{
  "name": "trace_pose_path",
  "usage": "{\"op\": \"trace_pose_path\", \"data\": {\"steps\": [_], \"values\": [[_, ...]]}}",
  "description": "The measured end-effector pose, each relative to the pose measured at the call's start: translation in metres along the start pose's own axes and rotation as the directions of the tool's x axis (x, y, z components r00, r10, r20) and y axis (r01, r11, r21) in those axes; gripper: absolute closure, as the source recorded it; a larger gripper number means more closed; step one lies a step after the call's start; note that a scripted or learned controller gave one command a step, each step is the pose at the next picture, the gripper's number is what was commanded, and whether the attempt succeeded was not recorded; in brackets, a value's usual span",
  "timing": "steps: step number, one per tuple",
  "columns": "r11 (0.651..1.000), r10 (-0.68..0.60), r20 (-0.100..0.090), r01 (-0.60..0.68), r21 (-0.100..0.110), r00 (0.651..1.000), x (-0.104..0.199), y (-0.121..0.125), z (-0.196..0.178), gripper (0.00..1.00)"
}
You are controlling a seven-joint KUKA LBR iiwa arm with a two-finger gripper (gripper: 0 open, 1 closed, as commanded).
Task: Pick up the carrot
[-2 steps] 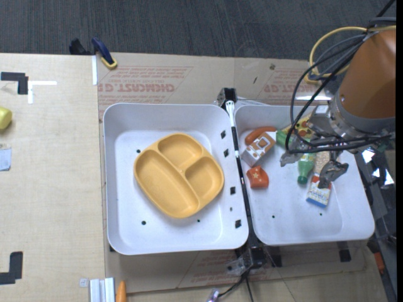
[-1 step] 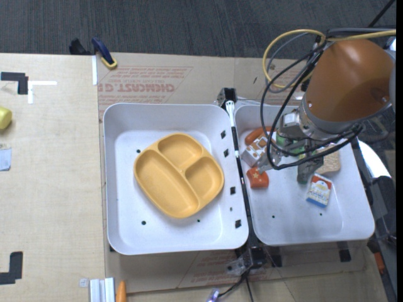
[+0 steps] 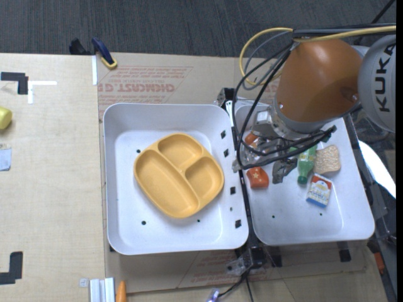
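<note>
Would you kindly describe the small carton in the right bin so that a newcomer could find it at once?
Start at the right bin, the one under the orange-banded arm. Toward its right side, below the tan cracker and right of the green bottle, lies the carton. It alone is a white box with blue and red print; its neighbours are plain-coloured.

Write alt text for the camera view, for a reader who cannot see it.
A grey robot arm with an orange band reaches over the right white bin, which holds small food items including a red-orange piece, a green bottle and a small carton. The left white bin holds a yellow divided plate.
</note>
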State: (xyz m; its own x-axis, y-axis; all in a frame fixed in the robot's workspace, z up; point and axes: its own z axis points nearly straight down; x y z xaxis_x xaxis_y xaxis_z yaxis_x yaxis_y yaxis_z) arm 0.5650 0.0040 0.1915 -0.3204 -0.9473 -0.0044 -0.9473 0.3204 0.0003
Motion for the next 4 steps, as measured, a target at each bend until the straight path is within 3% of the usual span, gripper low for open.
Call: {"op": "trace_pose_path", "data": {"steps": [1,2,3,4], "values": [[0.909,-0.417,0.000,0.417,0.001,0.909,0.006,0.017,-0.001,0.00],[0.817,-0.577,0.000,0.577,0.002,0.817,-0.036,0.033,0.000,0.00],[0.939,-0.344,-0.001,0.344,-0.002,0.939,-0.079,0.119,0.037,0.00],[0.931,-0.366,0.001,0.366,0.002,0.931,-0.150,0.034,0.099,0.00]]}}
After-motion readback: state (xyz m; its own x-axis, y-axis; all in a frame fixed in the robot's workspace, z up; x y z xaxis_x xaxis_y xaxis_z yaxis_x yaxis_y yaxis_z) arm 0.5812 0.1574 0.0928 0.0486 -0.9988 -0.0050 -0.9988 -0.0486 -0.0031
